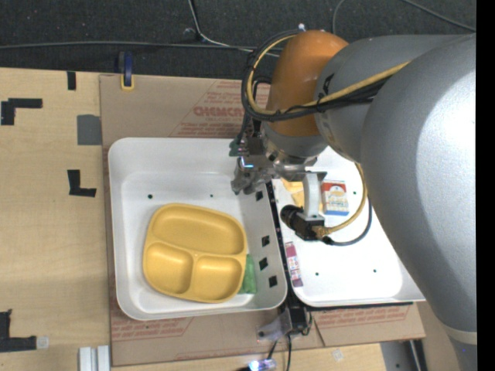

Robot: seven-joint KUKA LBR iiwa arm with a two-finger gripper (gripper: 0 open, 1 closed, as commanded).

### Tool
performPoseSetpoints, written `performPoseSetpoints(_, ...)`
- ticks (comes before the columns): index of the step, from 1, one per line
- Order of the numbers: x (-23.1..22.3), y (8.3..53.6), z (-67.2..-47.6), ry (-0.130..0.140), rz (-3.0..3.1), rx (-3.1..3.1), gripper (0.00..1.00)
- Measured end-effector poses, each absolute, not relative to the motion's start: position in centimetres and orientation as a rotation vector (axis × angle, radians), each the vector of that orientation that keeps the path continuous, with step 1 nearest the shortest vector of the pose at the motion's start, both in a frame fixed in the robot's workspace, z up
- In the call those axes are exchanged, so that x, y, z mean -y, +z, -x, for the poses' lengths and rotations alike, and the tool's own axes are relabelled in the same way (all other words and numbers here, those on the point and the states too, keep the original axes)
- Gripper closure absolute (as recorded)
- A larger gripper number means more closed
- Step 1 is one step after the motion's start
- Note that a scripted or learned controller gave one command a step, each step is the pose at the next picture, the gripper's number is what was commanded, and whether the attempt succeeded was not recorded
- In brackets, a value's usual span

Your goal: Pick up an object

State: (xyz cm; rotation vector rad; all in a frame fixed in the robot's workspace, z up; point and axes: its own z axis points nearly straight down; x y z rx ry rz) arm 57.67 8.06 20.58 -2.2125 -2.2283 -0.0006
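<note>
A yellow three-compartment plate lies in the left white bin, toward its front. A green object is wedged between the plate's right edge and the bin wall. In the right bin a small red, white and blue box lies near the back, and a thin pink-labelled item lies along the left wall. My gripper hangs under the orange wrist band at the back right corner of the left bin, above the divider between the bins. The wrist hides its fingertips.
The big grey arm covers the right of the view and much of the right bin. Black cables loop around the wrist and dangle over the right bin. The bins rest on brown cardboard, with bare bin floor behind the plate.
</note>
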Motion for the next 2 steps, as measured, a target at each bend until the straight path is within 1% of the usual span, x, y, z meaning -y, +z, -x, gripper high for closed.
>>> performPoseSetpoints(1,-10.18,23.27,-57.92,0.0,2.216,2.225,1.0)
performPoseSetpoints(2,-10.02,23.16,-57.91,0.004,2.219,2.223,0.0)
